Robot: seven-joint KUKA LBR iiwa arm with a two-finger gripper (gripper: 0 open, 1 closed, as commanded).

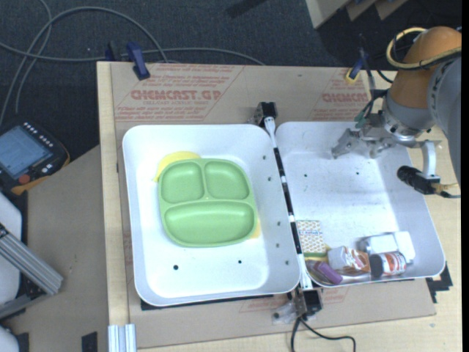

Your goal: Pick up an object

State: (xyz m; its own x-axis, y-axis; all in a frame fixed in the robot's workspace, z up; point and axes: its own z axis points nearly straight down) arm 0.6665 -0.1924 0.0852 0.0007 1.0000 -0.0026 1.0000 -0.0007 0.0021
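1. White plastic makes up both bins: the left bin [139, 218] carries a green divided plate [207, 202] with a yellow item [174, 158] peeking from under its upper-left corner, and the right bin [344, 196] is mostly bare across its middle.

2. In the camera view, the candidates for picking are crowded into the right bin's near corner: a small patterned packet [308, 235] against the divider, a purple spoon-like piece [326, 272], and a white and dark bottle-like bundle [377, 257] lying on its side, all touching or overlapping.

3. The tool [360, 142] hangs over the far part of the right bin, well apart from that pile. Its grey fingers look splayed, with nothing between them, so I judge it to be open and carrying nothing.

4. The arm's orange band [427, 50] sits at the right edge, above the wrist.

5. Risks, as I judge them:
   - A descent here would meet only bare bin floor, because no object lies beneath the tool.
   - The pile sits hard against the near wall and the divider, so a finger could strike the rim.
   - The items overlap, so closing on one may nudge or drag another, or let the rounded bundle roll out.

6. The brown surface [220, 86] beneath the bins carries clamps at its far edge.
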